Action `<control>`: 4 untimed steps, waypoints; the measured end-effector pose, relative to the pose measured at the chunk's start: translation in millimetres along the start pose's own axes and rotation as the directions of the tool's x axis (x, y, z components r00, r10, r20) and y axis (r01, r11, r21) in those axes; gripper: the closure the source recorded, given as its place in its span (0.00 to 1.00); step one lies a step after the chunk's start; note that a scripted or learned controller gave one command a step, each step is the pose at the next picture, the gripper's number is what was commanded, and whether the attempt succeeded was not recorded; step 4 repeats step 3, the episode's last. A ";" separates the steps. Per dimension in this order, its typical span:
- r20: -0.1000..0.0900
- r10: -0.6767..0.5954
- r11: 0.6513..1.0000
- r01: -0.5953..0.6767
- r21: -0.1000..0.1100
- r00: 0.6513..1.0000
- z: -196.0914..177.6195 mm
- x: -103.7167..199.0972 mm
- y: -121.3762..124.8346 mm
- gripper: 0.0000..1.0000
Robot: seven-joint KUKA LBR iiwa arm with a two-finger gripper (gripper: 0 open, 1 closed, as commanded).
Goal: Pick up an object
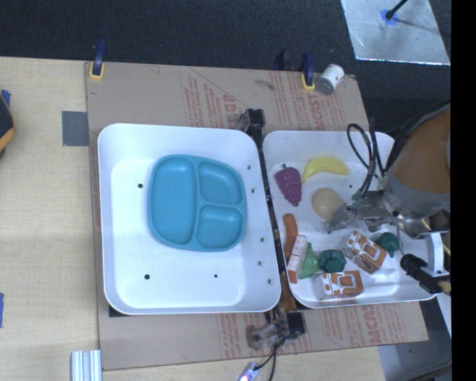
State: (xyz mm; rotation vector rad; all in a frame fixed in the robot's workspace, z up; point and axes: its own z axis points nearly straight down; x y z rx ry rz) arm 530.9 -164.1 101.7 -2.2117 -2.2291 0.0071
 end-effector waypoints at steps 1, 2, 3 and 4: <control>-0.002 0.004 1.000 -0.004 -0.003 1.000 9.4 6.4 74.2 0.00; 0.000 0.001 1.000 -0.001 -0.013 1.000 -6.4 4.9 77.8 1.00; 0.008 0.003 1.000 -0.003 -0.029 1.000 -0.7 48.2 42.2 1.00; 0.008 0.003 1.000 -0.003 -0.029 1.000 -0.7 48.2 42.2 1.00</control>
